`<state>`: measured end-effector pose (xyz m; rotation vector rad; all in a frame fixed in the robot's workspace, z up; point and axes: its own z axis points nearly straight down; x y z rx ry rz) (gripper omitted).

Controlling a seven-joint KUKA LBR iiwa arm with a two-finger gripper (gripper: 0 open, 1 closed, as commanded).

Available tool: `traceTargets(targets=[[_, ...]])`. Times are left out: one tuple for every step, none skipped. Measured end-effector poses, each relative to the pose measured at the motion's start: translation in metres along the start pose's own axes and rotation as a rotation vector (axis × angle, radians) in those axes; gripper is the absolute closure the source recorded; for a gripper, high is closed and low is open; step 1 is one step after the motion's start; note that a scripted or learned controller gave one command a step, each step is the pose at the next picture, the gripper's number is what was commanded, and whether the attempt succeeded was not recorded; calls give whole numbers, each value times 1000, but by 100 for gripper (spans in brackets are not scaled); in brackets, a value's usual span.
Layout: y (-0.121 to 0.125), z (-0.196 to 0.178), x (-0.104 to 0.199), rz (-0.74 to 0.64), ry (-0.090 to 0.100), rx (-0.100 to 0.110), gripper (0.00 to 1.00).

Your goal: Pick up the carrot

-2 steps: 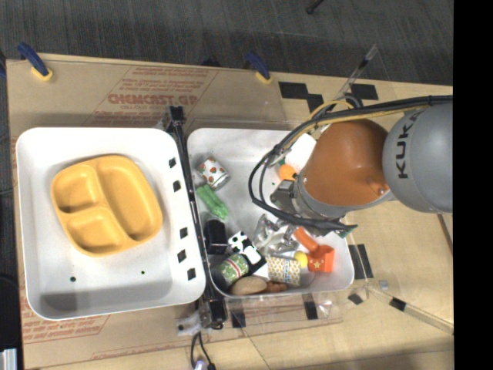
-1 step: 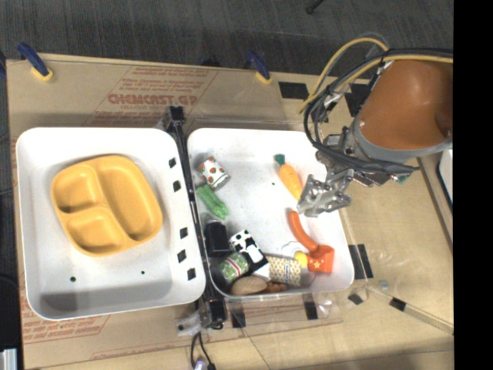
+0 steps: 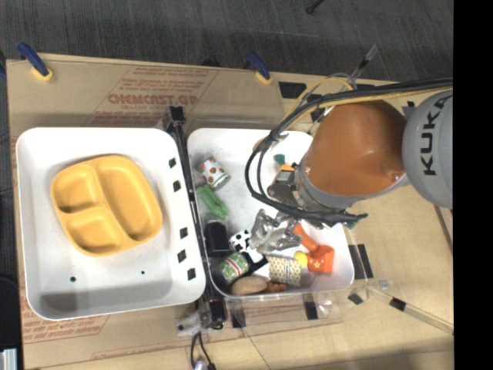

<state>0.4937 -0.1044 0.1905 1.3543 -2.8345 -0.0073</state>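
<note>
Reaching from the right, my grey arm (image 3: 427,149), lettered "KUKA", is hanging over the right white bin (image 3: 223,141). Cardboard (image 3: 146,91) is reading "CHEMCAST GP". My metal pincer (image 3: 271,233) is hovering beside the orange carrot (image 3: 317,254); its state I cannot tell.

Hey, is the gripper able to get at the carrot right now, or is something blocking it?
Probably yes. The gripper hangs low in the right bin, right beside the carrot, whose orange end shows uncovered. The crowding is the catch: an orange block and a patterned cup sit close against it.
</note>
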Motion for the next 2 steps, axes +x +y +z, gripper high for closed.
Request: traceTargets(targets=[[-54, -82, -6, -512, 1, 8, 100], [0, -42, -50, -412, 1, 3, 100]])
